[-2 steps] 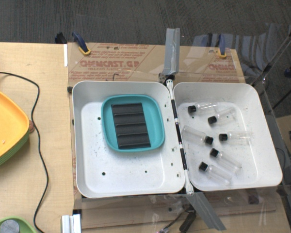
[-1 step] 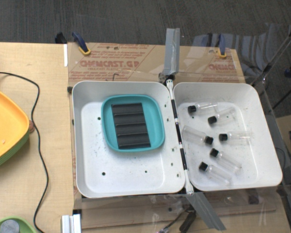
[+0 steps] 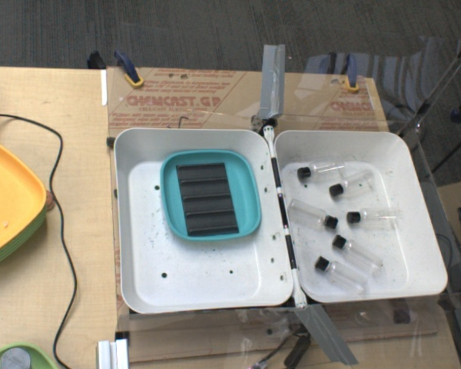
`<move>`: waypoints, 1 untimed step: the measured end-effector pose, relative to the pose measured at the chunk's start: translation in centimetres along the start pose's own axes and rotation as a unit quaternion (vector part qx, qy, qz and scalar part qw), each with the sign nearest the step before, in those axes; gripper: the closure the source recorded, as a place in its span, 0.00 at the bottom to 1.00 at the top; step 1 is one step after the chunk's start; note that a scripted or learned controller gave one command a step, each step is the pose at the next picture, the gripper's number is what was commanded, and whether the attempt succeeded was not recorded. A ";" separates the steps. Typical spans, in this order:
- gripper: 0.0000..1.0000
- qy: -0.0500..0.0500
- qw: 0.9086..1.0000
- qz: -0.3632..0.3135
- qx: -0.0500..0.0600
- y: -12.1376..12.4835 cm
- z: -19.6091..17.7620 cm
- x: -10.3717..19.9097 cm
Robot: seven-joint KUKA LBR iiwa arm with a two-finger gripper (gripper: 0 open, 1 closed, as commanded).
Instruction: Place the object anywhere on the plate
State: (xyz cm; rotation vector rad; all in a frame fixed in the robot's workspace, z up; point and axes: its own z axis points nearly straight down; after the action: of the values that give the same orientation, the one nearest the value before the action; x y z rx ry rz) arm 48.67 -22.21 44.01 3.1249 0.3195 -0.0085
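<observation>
A teal square plate (image 3: 210, 194) with a dark ribbed centre lies in the left bin (image 3: 138, 229), toward its back. Several clear plastic vials with black caps lie scattered in the right bin (image 3: 415, 229): one near the back (image 3: 316, 170), one just right of it (image 3: 348, 184), two in the middle (image 3: 371, 218) (image 3: 315, 215), and two toward the front (image 3: 356, 253) (image 3: 338, 272).
Yellow and green dishes (image 3: 6, 206) are stacked on the wooden table at the left, beside a black cable (image 3: 61, 206). A cardboard sheet (image 3: 215, 98) lies behind the bins, held by clamps. A grey post (image 3: 272, 83) stands at the divider's back end.
</observation>
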 end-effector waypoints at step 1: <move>0.00 0.000 1.000 0.002 0.001 -0.2 0.0 -0.8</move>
State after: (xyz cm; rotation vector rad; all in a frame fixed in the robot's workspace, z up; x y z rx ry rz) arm 47.84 -22.21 44.02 3.1266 0.3145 -0.0092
